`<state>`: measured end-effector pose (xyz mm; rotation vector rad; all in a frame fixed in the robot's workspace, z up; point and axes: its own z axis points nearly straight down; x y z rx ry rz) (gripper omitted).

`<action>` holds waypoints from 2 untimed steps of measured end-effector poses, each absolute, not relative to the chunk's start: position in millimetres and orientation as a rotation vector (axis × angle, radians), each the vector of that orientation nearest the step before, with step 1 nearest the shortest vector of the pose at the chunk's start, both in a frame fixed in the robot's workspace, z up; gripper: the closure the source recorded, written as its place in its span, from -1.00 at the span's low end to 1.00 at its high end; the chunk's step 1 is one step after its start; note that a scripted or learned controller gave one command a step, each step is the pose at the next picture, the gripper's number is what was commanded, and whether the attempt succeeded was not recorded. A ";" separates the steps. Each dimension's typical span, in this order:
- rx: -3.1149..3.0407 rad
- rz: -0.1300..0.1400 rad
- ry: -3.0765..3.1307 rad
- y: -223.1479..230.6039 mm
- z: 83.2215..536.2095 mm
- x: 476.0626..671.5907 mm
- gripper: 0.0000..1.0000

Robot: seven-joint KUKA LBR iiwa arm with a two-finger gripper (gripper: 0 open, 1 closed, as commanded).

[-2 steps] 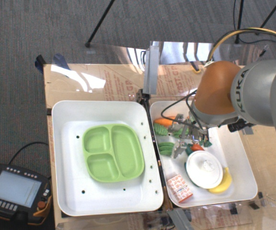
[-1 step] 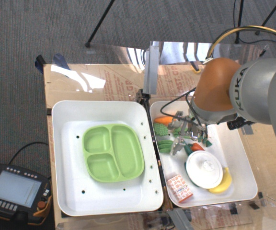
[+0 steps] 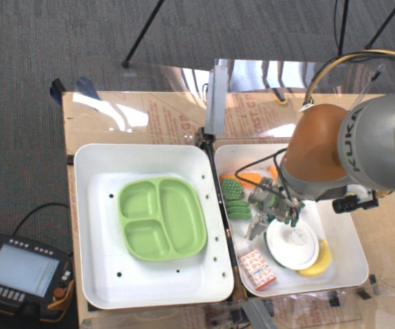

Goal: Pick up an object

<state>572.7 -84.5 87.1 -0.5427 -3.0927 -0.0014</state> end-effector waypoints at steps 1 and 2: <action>-0.614 -0.001 -3.082 -83.1 87.7 620.2 -1.00; -0.603 -0.001 -3.081 -117.8 87.0 550.0 -1.00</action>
